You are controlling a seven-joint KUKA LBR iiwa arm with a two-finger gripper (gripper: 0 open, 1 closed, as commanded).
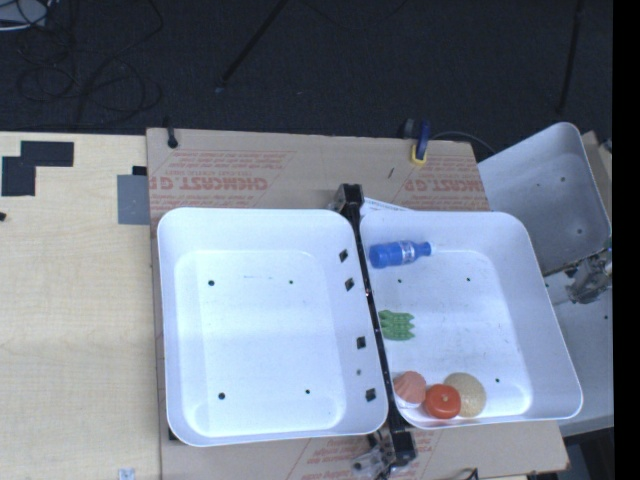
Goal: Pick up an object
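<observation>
Clamp [385, 458] cut off below.

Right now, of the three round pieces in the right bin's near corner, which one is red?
The middle one. It sits between the pale pink piece on its left and the cream piece on its right, against the right bin's front wall.

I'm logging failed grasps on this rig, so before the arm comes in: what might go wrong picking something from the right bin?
1. The round red piece, the pale pink piece and the cream-coloured round piece sit bunched in the near corner of the right white bin; fingers may nudge neighbours or hit the wall.
2. The blue bottle lies on its side and may roll.
3. The small green object lies near the dividing edge, leaving little room.
</observation>
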